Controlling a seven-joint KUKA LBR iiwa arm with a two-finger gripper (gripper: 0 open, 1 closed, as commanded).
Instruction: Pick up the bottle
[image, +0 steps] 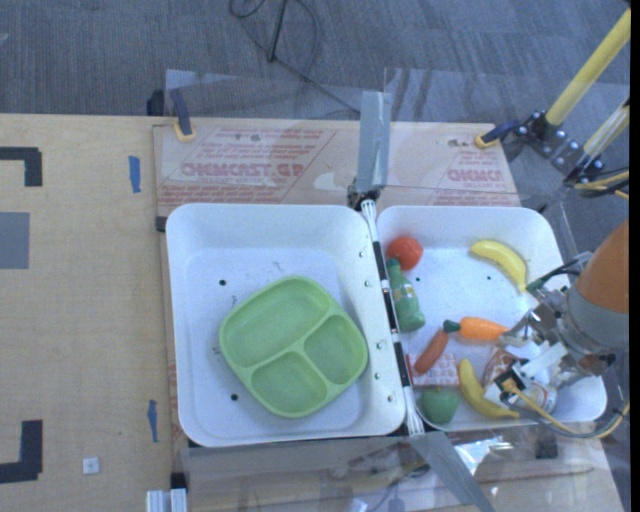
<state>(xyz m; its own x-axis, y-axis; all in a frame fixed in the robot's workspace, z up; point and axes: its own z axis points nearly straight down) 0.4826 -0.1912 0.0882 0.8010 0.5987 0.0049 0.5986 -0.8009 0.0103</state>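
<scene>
The bottle (406, 300) is green with a printed label. It lies lengthwise against the left wall of the right bin (545, 228), just below a red tomato (405, 251). My gripper (522, 374) is low over the front right part of that bin, well to the right of the bottle and apart from it. It hovers by a yellow banana (479, 393). The grey wrist and orange band (612, 277) come in from the right edge.
The right bin also holds a second banana (503, 262), an orange carrot (479, 327), a reddish carrot-like piece (432, 351) and a green round fruit (438, 404). A green divided plate (293, 346) lies in the left bin (195, 300). Yellow bars (590, 65) stand at the back right.
</scene>
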